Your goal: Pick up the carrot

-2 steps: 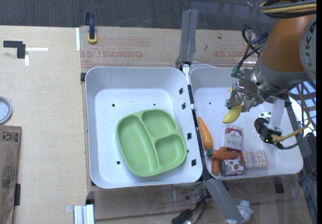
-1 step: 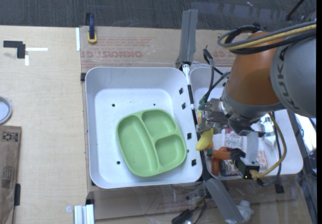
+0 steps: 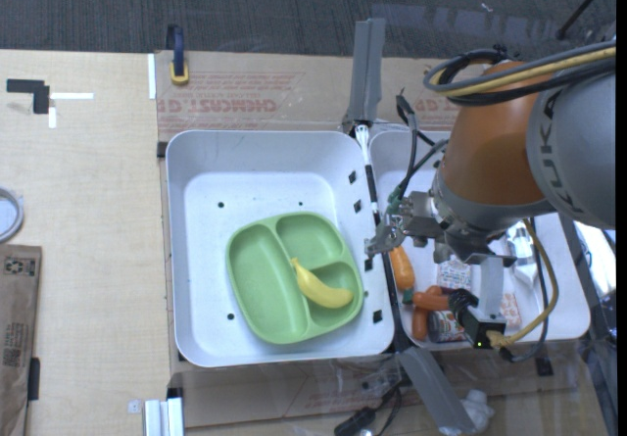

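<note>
- Because the big grey and orange arm covers most of the right bin, the hand is hard to see; it seems to sit low by the bin's left wall, and I cannot tell if it is grasping anything or let go.
- The carrot lies just below the hand, toward the bin's front edge, close beside the left wall.
- Its long way runs from back to front of the bin, a little tilted.
- I think the hand needs to come a short way toward the front edge and close across the carrot's thin sides.
- A second orange thing lies near the front left corner, next to a small packet.
- In the left bin sits a green plate with a banana in its front right part.
</note>
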`<action>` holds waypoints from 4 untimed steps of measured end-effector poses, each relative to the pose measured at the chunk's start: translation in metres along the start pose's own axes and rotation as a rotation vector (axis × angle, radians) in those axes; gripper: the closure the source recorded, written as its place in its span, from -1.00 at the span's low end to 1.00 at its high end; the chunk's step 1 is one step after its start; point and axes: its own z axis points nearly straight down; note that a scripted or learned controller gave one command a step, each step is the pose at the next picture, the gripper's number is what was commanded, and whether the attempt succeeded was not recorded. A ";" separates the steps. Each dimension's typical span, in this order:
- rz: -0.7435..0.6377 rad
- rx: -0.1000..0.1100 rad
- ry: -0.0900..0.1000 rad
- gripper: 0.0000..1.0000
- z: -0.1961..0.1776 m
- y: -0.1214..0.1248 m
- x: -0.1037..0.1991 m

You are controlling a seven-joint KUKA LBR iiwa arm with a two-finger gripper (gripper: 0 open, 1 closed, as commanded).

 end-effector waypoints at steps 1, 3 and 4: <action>-0.072 -0.002 0.000 -1.00 -0.055 -0.003 0.029; -0.619 -0.004 0.000 -1.00 0.034 0.076 -0.049; -0.885 -0.006 -0.001 -1.00 0.034 0.081 -0.055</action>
